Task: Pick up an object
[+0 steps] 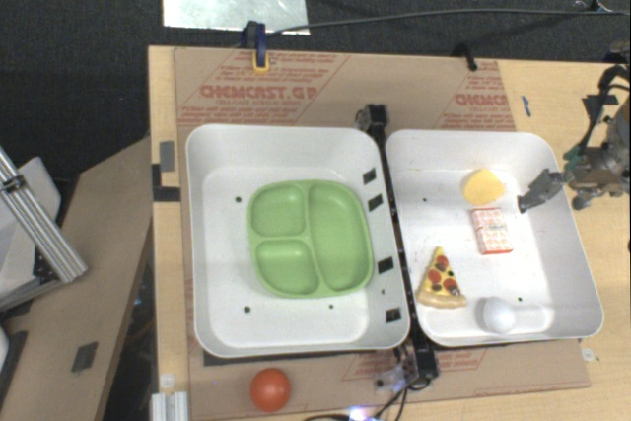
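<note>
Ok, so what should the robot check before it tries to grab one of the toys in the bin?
1. Toys to pick in the right bin: ok. A yellow round piece, a small red and white box, a pizza slice and a white ball lie there.
2. Toys apart from each other: ok, none are stacked.
3. Gripper over a toy: not ok. It sits near the bin's right side, beside the box and the yellow piece.
4. Gripper already holding something: ok, nothing shows between its fingers.
5. Fingers open wide enough: cannot tell.
6. Ball close to the bin's front wall: maybe tricky to reach.
</note>
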### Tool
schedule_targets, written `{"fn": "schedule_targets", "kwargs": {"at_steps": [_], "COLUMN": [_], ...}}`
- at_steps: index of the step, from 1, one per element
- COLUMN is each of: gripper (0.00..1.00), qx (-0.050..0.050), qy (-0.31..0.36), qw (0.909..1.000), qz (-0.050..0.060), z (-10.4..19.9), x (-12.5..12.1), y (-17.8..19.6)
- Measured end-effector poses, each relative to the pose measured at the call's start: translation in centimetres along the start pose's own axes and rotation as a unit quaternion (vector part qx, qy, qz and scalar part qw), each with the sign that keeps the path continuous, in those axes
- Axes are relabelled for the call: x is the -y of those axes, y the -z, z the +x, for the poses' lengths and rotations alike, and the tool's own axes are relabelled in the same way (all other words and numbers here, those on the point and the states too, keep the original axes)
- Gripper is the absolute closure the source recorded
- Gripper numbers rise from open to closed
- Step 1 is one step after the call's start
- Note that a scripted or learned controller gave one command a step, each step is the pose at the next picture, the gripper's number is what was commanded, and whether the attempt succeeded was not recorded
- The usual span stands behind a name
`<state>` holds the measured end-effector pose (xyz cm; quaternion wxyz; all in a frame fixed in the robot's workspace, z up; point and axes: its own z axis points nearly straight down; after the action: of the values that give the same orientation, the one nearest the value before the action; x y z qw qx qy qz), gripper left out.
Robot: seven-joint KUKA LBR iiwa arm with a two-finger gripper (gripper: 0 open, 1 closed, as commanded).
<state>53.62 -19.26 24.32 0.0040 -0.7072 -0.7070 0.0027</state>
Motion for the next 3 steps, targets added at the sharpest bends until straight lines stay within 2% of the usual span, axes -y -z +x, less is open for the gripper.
{"fn": "schedule_targets", "kwargs": {"at_steps": [1,2,3], "gripper": [0.00,0.00,0.00], "qx": [0.001,0.000,0.001], "qy": [0.002,0.001,0.001], "qw": [1.0000,1.0000,1.0000], "qz": [-0.005,-0.003,-0.004], "z": [0.1,-0.2,0.4], "x": [-0.2,0.0,-0.1], "y": [0.6,-5.6,-9.9]}}
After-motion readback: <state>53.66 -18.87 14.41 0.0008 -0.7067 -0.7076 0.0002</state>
